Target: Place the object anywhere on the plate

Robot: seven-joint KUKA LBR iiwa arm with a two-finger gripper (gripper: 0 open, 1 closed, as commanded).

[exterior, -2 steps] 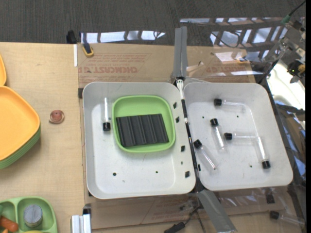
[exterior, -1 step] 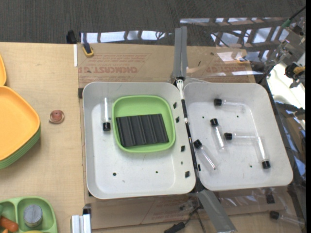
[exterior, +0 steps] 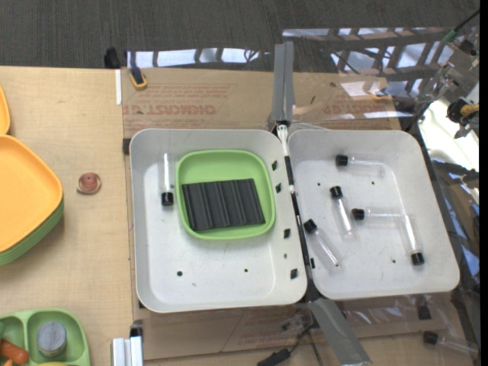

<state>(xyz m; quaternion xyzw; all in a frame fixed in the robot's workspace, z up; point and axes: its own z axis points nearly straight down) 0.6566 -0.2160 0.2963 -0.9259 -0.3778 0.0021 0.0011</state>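
Jaw state: cannot tell. Capped tubes (exterior: 341, 208) lie scattered in the right bin (exterior: 381, 273); one tube (exterior: 166, 180) lies in the left bin (exterior: 213, 273), just left of the green plate (exterior: 225, 158). Plan: I take one across its middle and release low over the ribbed mat (exterior: 221, 204), since it would likely roll.

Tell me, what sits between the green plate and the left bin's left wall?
One clear tube with a black cap, lying on the bin floor beside the plate, seen in the camera view.

Plate (exterior: 224, 166) in left bin (exterior: 152, 280) — tubes (exterior: 341, 208) in right bin (exterior: 435, 280).
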